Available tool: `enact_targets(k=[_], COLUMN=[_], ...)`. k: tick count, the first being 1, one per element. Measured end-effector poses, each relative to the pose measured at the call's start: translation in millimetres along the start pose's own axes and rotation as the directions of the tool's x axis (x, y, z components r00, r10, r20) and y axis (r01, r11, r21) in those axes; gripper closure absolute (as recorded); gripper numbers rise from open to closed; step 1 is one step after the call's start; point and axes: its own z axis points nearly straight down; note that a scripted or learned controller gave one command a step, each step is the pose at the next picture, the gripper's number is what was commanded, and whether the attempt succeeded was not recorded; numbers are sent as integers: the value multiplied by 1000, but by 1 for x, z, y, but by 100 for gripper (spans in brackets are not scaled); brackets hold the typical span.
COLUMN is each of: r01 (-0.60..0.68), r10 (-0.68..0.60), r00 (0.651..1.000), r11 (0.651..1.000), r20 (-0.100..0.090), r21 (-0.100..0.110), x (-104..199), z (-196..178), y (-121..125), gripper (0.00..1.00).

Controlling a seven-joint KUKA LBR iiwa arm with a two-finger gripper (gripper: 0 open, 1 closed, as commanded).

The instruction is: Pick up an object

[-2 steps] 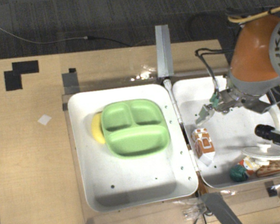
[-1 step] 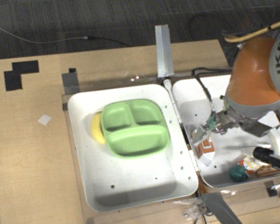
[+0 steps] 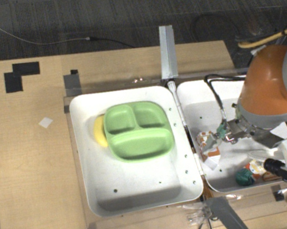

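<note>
I can't tell how the jaws stand: the gripper (image 3: 227, 135) is low in the right bin (image 3: 199, 95), tangled with its own cables. Just left of it lies an orange-and-white object (image 3: 207, 144), seemingly not held. I'd centre over that piece and close squarely before lifting. A teal object (image 3: 244, 177) sits nearer the front wall. The green tray (image 3: 137, 130) stays in the left bin (image 3: 94, 161).

Green sectioned tray (image 3: 137, 130) in left bin (image 3: 98, 187), yellow item (image 3: 99, 132) tucked at tray's left edge. Gripper (image 3: 217, 138) low in right bin (image 3: 200, 103), right of tray, over small orange-white clutter (image 3: 208, 146). Teal object (image 3: 244, 177) further right, near front wall.
</note>
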Motion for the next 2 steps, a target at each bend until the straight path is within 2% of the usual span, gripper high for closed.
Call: enact_targets(k=[1, 2], r01=[71, 213], r10=[-71, -213], r00=[997, 977], r11=[997, 977], r20=[0, 3], r21=[1, -3], x=[-42, -77], z=[74, 50], y=[-10, 50], gripper=[0, 0])
